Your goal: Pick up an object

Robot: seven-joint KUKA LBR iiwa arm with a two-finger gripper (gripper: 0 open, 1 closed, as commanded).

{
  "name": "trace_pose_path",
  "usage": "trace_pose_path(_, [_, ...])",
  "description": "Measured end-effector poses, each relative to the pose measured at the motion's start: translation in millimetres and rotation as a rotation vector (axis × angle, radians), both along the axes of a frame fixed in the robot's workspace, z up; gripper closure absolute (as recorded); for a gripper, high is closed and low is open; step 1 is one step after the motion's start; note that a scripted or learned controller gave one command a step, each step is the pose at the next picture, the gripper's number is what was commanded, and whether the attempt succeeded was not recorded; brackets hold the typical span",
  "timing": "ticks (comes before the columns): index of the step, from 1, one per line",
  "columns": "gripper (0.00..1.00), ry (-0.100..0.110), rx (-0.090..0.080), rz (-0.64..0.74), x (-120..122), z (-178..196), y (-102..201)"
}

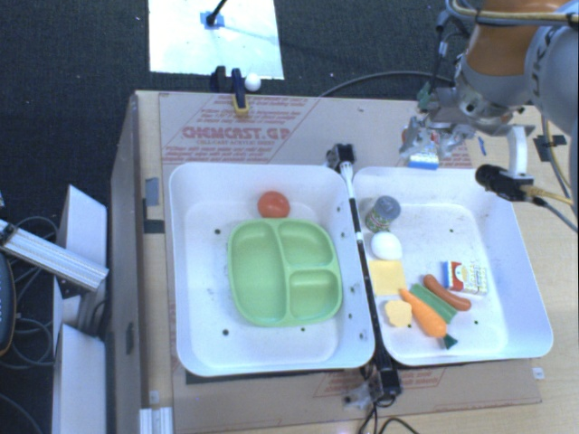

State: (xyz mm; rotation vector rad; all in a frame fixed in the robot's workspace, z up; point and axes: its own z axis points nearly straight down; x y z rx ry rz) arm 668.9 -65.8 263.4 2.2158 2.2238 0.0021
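Note:
The right bin (507, 242) holds a grey round piece (384, 210), a white egg (386, 245), a yellow cheese slice (387, 277), a small yellow chunk (398, 313), an orange carrot (427, 313), a red sausage (447, 293) and a small printed box (464, 278). A red tomato (273, 204) lies in the left bin (194, 242), behind a green divided plate (285, 272). My gripper (434, 145) hangs above the right bin's back rim, high and apart from all the objects. A small blue and white part shows at its lower end.
A black divider bar (357, 233) runs between the two bins. Cables (529, 193) trail across the right bin's back right corner. Brown cardboard (235, 134) lies under the bins, with a white sheet (213, 25) and a small clamp (237, 84) behind it.

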Motion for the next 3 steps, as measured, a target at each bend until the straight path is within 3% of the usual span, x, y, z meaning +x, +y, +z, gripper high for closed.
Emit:
trace_pose_path(1, [1.0,0.0,0.0,0.0,0,0,18])
trace_pose_path(3, [1.0,-0.001,-0.001,-0.003,0,5,-1])
